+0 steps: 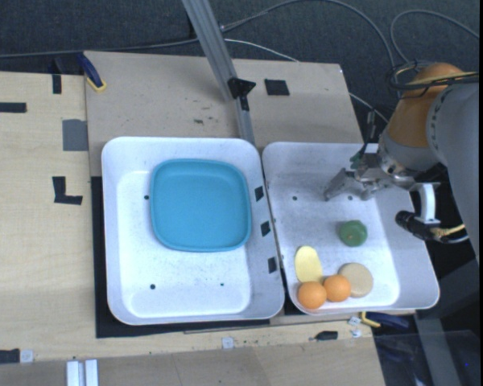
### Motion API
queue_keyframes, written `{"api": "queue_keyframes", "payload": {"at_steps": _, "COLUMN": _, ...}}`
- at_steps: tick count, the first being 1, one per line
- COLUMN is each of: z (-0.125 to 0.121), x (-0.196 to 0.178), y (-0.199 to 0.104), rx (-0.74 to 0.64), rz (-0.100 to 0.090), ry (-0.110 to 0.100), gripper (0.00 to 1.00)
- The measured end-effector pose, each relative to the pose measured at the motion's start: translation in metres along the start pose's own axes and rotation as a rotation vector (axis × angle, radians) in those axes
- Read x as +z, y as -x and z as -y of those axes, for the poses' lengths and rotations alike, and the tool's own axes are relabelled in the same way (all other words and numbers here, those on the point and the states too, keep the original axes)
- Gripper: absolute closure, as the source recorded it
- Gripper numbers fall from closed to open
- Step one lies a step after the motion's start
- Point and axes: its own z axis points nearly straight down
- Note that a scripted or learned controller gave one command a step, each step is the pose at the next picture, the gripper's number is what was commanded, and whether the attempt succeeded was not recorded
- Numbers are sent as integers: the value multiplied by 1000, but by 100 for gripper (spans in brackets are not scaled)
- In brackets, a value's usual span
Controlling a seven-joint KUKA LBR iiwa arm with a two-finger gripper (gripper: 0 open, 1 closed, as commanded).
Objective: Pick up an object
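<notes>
From my remote seat: right bin (286, 167) holds five bits, two oranges (311, 295), a yellow piece (307, 263), a tan disc (357, 278), a green ball (353, 232). Gripper (348, 188) hovers splayed, grasping nothing, above the ball. Left bin (121, 215) holds one blue plate (200, 204).

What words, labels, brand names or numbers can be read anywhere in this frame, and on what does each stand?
None can be read.
Blue plate: plain, no print.
White bins: only small dark specks, no lettering.
Green item, yellow item, two orange items and tan item: no labels.
Arm and gripper: any markings too small to tell.
</notes>
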Motion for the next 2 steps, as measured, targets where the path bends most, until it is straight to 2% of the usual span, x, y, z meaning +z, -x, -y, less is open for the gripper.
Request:
{"api": "queue_keyframes", "payload": {"at_steps": 1, "z": 0, "x": -12, "y": 2, "rx": 1, "rz": 5, "ry": 2, "gripper": 100}}
{"api": "queue_keyframes", "payload": {"at_steps": 2, "z": 2, "x": -59, "y": -6, "rx": 0, "rz": 1, "ry": 6, "gripper": 100}}
